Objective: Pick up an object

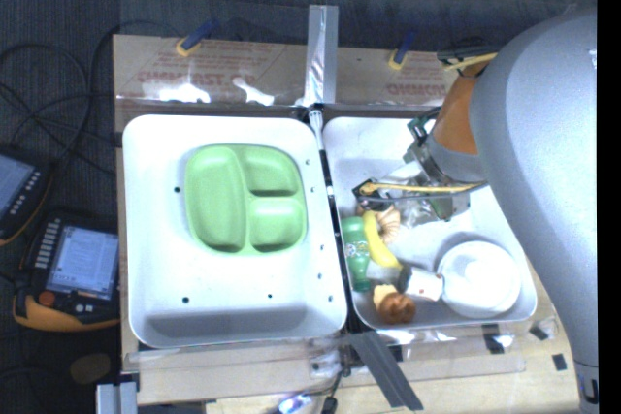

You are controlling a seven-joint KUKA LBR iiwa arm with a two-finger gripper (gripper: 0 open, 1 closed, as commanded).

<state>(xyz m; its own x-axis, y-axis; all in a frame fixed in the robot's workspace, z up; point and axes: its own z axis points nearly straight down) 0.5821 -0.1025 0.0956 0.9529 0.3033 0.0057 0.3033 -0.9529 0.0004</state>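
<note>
The right bin [342, 143] holds a pile of small things. A yellow banana [378, 242] lies beside a green object [355, 252] near the bin's left wall. A tan, knobbly item [390, 222] sits just above the banana. A brown round object [395, 307] rests at the front, with a small white block [423, 285] beside it. A white bowl [477, 276] stands upside down at the front right. My gripper [415, 207] reaches down from the right into the middle of this bin, just above the banana and the tan item.
The left bin [155, 305] carries a green divided plate [245, 197]. The grey arm [543, 150] covers the right bin's right side. Tablets and cables lie on the floor at far left [68, 257].
</note>
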